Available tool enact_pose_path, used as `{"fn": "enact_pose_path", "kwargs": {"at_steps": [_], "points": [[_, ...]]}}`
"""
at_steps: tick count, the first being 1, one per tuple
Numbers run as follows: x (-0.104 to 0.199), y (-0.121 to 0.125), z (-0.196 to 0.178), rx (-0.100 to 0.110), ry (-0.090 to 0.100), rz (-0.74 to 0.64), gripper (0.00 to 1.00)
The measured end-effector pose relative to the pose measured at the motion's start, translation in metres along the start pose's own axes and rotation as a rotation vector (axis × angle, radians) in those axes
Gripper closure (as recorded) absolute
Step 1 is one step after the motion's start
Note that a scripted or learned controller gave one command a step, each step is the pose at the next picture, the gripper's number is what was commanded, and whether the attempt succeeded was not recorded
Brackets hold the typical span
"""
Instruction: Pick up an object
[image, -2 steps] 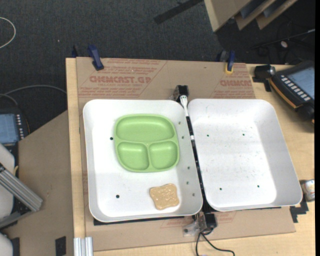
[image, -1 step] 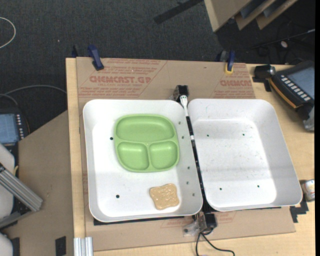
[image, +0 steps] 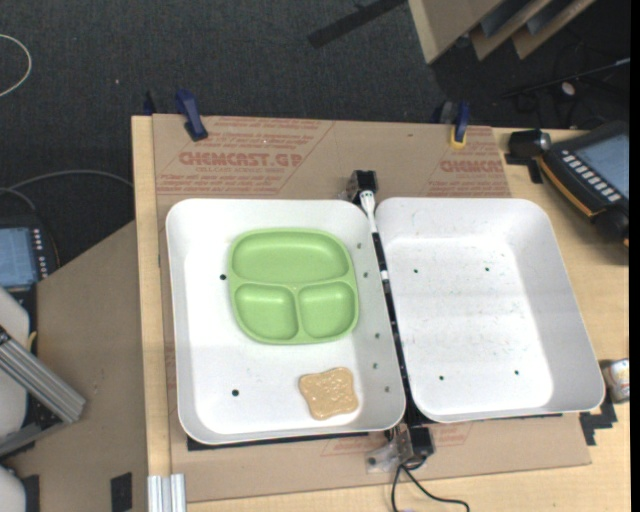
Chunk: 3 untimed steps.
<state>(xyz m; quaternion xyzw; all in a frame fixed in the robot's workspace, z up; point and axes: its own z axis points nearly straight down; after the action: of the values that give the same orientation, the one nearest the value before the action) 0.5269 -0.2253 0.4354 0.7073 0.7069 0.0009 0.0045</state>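
A green plate (image: 293, 286) with three compartments lies in the upper middle of the left white bin (image: 195, 330). A tan, toast-like flat piece (image: 329, 393) rests on the floor of that bin near its front right corner, a short way below the plate.
The right white bin (image: 480, 300) sits beside the left one, its floor speckled with small dark marks. Both bins rest on a brown board (image: 250, 155) held by blue clamps. A black device with a screen (image: 590, 170) lies at the far right.
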Motion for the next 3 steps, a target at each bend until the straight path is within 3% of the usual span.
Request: {"fn": "enact_pose_path", "kwargs": {"at_steps": [1, 2, 3], "points": [[0.002, -0.037, 0.075, 0.015, 0.008, 0.002, 1.00], [0.002, 0.023, 0.063, 0.001, 0.001, -0.004, 1.00], [0.001, 0.068, -0.110, -0.015, -0.005, -0.004, 1.00]]}}
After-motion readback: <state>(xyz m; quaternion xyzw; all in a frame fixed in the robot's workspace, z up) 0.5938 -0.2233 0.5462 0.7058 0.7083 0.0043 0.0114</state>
